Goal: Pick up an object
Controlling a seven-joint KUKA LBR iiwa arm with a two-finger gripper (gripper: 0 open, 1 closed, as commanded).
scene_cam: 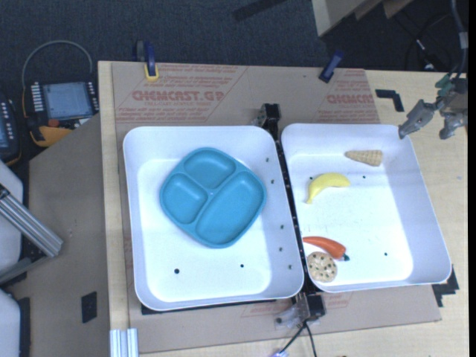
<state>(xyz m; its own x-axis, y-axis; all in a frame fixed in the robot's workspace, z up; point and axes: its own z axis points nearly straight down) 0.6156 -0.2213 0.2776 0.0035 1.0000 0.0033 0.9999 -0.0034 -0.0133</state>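
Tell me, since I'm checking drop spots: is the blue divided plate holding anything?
Empty. The blue divided plate shows bare blue in all three compartments.

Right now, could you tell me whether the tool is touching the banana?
Apart. The camera view shows the tool off the right bin's far right corner, with bare white floor between it and the banana.

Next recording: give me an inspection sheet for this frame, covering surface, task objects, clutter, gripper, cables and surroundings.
Surface: tan bench board bearing left white bin and right white bin.
Task objects: in the right bin, yellow toy banana, tan cone-shaped piece, red-orange chilli-shaped toy, round speckled cookie.
Clutter: blue sectioned plastic plate in the left bin.
Gripper: grey two-finger gripper open, above the right bin's far right corner, holding nothing.
Cables: black loop near the handheld screen unit.
Surroundings: dark carpet.
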